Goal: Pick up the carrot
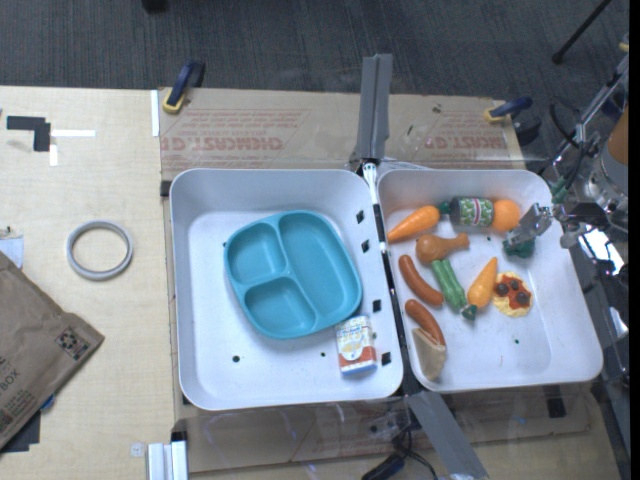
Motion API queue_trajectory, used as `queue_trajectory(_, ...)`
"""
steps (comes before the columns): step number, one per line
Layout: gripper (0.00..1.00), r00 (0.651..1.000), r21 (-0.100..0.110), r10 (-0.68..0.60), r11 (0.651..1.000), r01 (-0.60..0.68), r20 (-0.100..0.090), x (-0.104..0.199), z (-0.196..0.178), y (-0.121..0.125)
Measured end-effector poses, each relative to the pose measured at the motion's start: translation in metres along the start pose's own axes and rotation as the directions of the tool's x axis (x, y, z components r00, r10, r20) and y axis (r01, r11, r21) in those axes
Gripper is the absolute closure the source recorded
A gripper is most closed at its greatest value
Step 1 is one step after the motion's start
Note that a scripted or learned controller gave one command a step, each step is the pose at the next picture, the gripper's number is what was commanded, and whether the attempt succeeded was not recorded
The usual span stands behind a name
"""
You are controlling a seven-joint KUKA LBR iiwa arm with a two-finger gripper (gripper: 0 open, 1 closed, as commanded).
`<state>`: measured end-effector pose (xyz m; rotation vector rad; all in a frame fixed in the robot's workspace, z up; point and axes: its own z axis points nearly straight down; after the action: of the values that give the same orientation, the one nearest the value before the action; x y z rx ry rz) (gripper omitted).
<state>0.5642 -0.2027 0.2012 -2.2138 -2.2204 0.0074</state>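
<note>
White plastic bins sit side by side on the bench, seen from above at a slant. Left bin [195, 298]: a teal three-compartment plate [292, 272] lies near its middle, tilted a little in plan; a small white carton [356, 346] stands just off the plate's near right corner, close to the bin's front wall.

Right bin [560, 353]: toy food clustered in the left and far half. The carrot [414, 223] lies near the far left corner, thick end toward the right, tip pointing at the divider between the bins. Just right of it, a dark bottle with a green and red label [472, 211] on its side, and an orange [506, 214] touching the bottle's right end. Below the carrot: a chicken drumstick [441, 247], a red sausage [420, 279], a green pickle-like piece [449, 284], a second smaller orange carrot-shaped piece [483, 282], a small pizza slice or tart with red and dark toppings [513, 294]. Nearer the front, another sausage [425, 321] and a tan wedge [430, 353].

Gripper [525, 234] reaches in from the right edge, hanging over the far right part of the right bin, just right of the orange and well apart from the carrot. Cannot tell how it is set; nothing visible in its grasp.

Off to the left on the bench: a roll of tape [100, 249] and a brown cardboard box [35, 353].
</note>
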Motion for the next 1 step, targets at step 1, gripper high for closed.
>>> queue_trajectory(1, 0.0, 0.985, -0.005, -0.174, 0.985, 0.174, 0.002, 0.0274, 0.1117, 0.0028)
